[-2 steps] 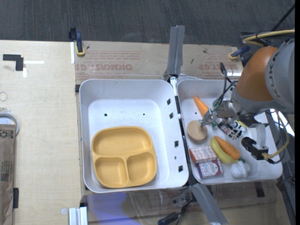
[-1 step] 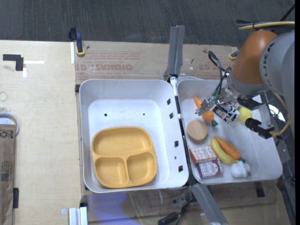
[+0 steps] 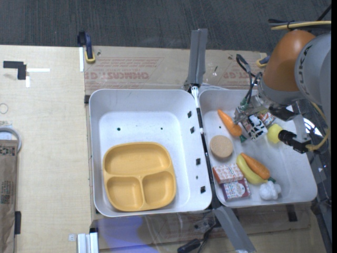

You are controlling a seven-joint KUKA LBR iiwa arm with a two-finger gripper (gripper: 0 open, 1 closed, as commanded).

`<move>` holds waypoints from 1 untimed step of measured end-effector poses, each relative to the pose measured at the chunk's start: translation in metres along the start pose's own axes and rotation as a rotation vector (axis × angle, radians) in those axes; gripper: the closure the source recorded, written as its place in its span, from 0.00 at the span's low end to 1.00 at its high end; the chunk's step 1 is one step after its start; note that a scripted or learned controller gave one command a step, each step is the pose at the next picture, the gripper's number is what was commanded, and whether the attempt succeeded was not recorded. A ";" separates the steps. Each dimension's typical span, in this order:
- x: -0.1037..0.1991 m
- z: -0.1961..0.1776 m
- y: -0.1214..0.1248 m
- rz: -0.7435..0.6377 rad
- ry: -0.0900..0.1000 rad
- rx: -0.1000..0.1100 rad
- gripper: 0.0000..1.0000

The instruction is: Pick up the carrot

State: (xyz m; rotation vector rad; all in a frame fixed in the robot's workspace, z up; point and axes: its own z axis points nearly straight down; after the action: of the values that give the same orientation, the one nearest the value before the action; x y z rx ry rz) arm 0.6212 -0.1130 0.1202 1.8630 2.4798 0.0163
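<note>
Over the right-hand shallow white plastic bin [image 3: 295, 194] I see the grey arm with its orange band [image 3: 287, 57] reaching in from the right edge, bent downward so the wrist points into the bin's upper half. Its two-finger gripper [image 3: 250, 121] sits low, just right of the upper orange carrot [image 3: 229, 123], close beside it and possibly touching; I cannot tell which. Cables and wrist hardware clutter that spot, so I cannot tell how the gripper is set, and I see nothing I could call held.

That carrot lies tilted, tip toward upper left, near the bin's left wall. A small black-and-white object [image 3: 256, 128] sits under the gripper, too small to identify. A yellow rounded object [image 3: 274, 134] lies just to its right.

Lower down I note a tan round disc, cookie-like [image 3: 221, 146], then a yellow banana [image 3: 246, 169] with a second orange carrot-shaped piece [image 3: 256, 165] lying against it. Two small red-and-white packets [image 3: 230, 181] sit near the front wall, and a white lumpy object [image 3: 269, 190] rests at the front right.

The left-hand white bin [image 3: 105, 109] holds a yellow three-compartment plastic tray [image 3: 139, 175], toward its front. A tan bench top [image 3: 42, 157] extends to the left.
</note>
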 end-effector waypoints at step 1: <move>-0.020 -0.125 -0.064 -0.558 0.032 0.023 1.00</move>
State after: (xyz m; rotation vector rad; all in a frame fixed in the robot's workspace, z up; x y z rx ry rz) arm 0.5606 -0.1477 0.2435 1.1216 2.9320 -0.0006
